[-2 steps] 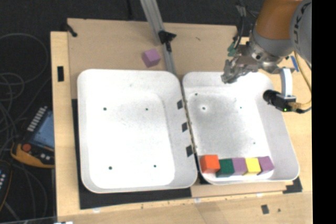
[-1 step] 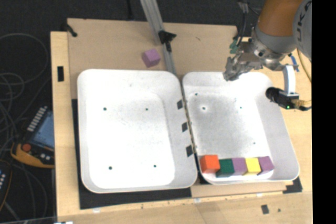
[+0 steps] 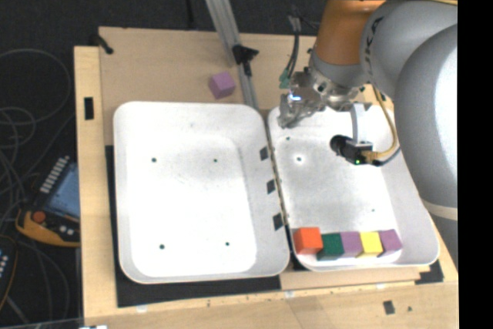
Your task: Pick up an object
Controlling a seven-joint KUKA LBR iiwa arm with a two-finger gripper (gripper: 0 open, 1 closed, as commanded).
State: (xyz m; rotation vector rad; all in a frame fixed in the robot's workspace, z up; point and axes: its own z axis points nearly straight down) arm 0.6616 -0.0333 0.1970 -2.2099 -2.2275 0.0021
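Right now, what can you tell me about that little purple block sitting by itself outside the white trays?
The purple block is a small cube, matte, perhaps foam or painted wood. It rests flat on the bare bench, slightly turned, just beyond the far edge of the left bin, beside a slanted metal pole. Nothing but the bench touches it.

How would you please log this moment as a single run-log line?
gripper: over right bin far-left corner, holding nothing seen | blocks: orange, green, purple, yellow, purple along near wall | stray purple block: on bench
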